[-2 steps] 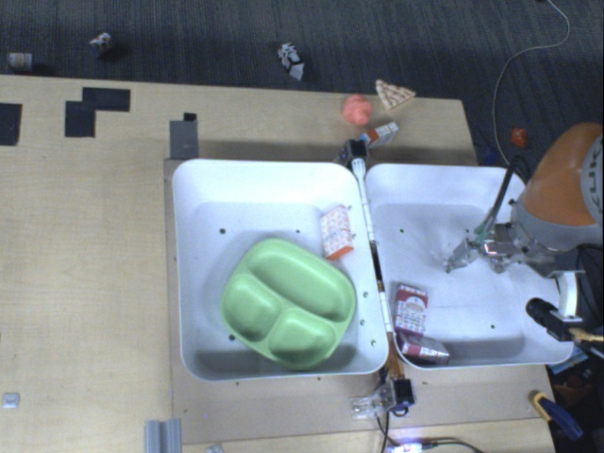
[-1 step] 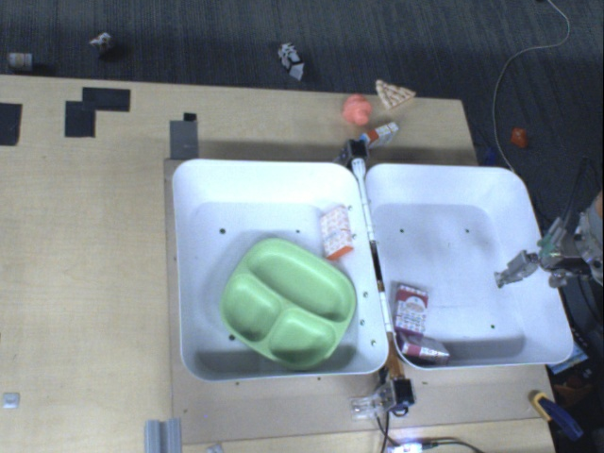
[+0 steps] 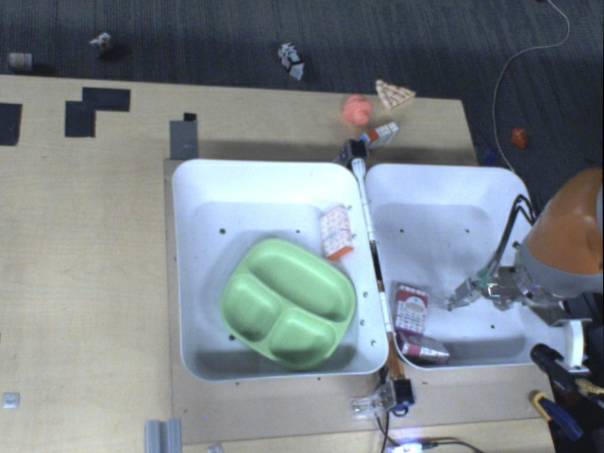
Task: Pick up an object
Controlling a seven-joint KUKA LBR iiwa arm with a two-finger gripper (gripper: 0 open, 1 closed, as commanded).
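The gripper [image 3: 460, 296] hovered over the right white plastic bin [image 3: 444, 192], approaching; whether open or closed, I cannot tell. Next, descend onto the dark-red rectangular packet [image 3: 410, 310].

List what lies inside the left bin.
The left bin holds a green divided tray, tilted near its front, and a small red-and-white packet by the right wall. Whatever lies under the tray is covered.
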